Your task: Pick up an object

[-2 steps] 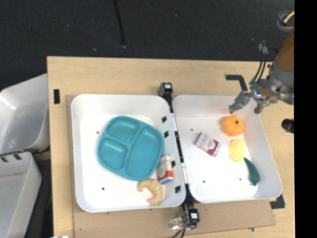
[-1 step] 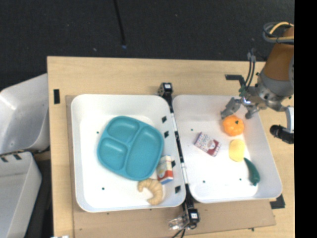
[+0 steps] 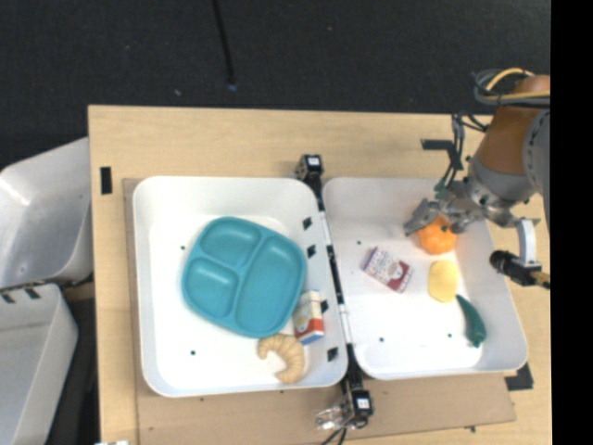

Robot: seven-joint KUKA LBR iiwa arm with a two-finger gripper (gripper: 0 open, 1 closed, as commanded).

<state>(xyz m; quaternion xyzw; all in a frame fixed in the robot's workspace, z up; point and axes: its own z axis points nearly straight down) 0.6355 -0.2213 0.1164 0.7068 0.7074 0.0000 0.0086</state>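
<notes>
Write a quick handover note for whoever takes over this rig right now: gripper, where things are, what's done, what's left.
Gripper: down in the right bin, right at the orange. Whether it grips is unclear, so count nothing as held.
Right bin: orange at the upper right, packet in the middle, lemon below the orange, green piece near the right wall.
Left bin: blue tray, croissant, small carton beside the tray.
Done: arm brought to the orange.
Left: secure a grasp and lift.
</notes>
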